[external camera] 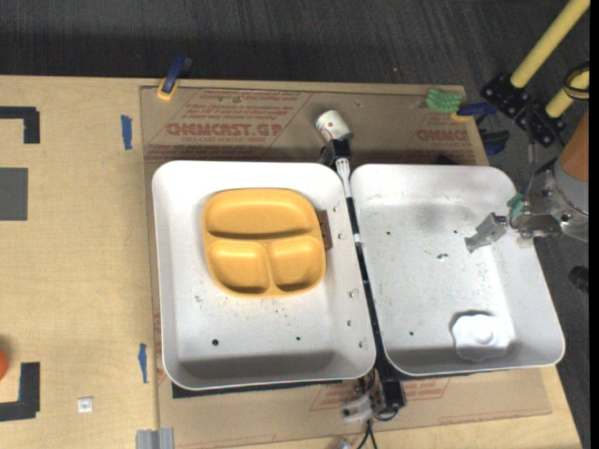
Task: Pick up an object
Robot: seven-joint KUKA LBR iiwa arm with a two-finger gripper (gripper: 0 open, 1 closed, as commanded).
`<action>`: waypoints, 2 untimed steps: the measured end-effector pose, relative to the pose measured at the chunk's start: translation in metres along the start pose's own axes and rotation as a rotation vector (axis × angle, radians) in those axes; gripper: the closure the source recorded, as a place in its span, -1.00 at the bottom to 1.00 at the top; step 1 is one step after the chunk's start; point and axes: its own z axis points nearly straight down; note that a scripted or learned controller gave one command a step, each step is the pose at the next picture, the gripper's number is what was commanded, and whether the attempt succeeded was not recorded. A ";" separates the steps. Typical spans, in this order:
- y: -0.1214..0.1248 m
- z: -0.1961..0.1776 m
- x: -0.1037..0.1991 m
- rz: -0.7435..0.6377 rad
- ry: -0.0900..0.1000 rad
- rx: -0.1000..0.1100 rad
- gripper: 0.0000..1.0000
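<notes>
Yellow divided tray (265,241) lies in left bin (178,279), upper middle. White round object (477,331) sits in right bin (421,251), near-right corner. Jaws (489,229) hang over right bin's right side, holding nothing; open or closed, cannot tell. White object well apart, nearer the camera; tray far left.

Two white bins, left (178,251) and right (533,279), sit side by side on a brown board (234,120) printed with red lettering, laid over a pale wooden bench (75,251). A yellow clamp (171,80) grips the board's far left corner and a green clamp (444,101) its far right. Strips of blue tape (126,131) mark the board's left edge, with black tape corners (26,124) further left. A yellow pole (555,34) slants across the dark floor at upper right.
</notes>
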 end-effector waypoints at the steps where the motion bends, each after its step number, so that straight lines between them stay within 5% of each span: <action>1: -0.037 0.059 -0.009 0.284 0.006 -0.009 -1.00; 2: 0.044 0.083 0.043 0.062 0.001 0.000 -1.00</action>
